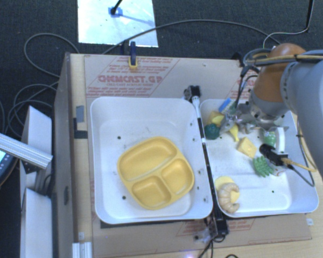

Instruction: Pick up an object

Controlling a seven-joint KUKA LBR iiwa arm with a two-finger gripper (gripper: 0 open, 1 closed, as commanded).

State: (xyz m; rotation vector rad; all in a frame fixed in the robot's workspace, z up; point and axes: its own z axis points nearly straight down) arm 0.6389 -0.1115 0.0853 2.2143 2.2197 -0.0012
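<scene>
The jaws [242, 123] hang low over the far end of the right bin [299, 198]; whether they are apart or together cannot be told. Small objects lie just beside them: a yellow wedge [246, 147], a dark green ball [211, 131], a green brush-like piece [262, 166]. A yellow divided tray [155, 172] rests in the left bin [105, 144].

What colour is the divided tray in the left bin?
Yellow; the divided tray shows plainly in the camera view, lying in the left bin.
</scene>
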